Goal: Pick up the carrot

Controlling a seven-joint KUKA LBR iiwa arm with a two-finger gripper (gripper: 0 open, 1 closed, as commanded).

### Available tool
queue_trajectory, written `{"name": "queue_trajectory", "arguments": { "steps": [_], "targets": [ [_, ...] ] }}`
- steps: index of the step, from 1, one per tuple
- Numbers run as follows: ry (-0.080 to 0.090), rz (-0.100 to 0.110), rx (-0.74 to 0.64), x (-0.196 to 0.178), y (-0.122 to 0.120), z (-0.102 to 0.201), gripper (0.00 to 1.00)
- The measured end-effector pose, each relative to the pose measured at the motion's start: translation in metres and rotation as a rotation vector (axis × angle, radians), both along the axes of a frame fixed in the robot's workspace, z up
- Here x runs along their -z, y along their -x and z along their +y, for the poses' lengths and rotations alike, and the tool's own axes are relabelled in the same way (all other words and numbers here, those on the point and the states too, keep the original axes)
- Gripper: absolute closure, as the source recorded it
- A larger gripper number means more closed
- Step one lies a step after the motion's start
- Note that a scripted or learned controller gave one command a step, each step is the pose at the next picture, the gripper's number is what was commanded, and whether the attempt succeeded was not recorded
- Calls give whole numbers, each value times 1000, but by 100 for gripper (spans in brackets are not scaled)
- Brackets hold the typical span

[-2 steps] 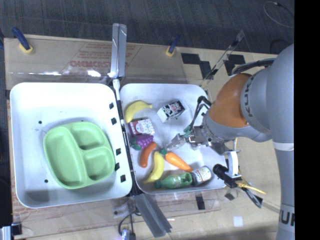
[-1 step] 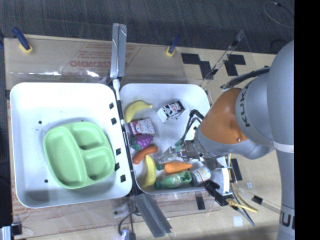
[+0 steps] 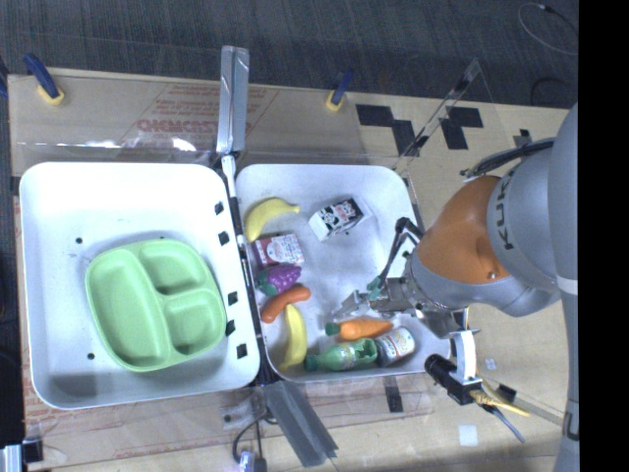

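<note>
the carrot [image 3: 362, 329] is found near the right bin's [image 3: 324, 172] front edge, against a bottle [image 3: 344, 356]. the gripper [image 3: 366, 303] is positioned just above it for a grasp; its opening cannot be told.

My arm [image 3: 536, 234] is grey with an orange band. Both bins are white — the left bin [image 3: 49, 264] holds a pale green divided plate [image 3: 157, 303]. In the right bin [image 3: 383, 185]: an orange carrot [image 3: 362, 329] with a green top, two yellow bananas [image 3: 267, 212], a green bottle [image 3: 339, 358], a purple grape bunch [image 3: 280, 278], and a black-and-white patterned carton [image 3: 336, 216]. The surface [image 3: 108, 106] is tan — printed in red.
</note>
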State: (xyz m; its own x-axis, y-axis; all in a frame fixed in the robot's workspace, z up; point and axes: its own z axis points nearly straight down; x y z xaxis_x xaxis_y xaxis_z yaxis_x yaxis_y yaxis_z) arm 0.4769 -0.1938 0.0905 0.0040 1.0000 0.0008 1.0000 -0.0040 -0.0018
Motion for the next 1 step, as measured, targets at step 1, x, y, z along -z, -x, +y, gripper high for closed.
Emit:
{"name": "queue_trajectory", "arguments": {
  "steps": [1],
  "targets": [
    [-2, 4, -34, 1, 1, 23, 0]
  ]
}}
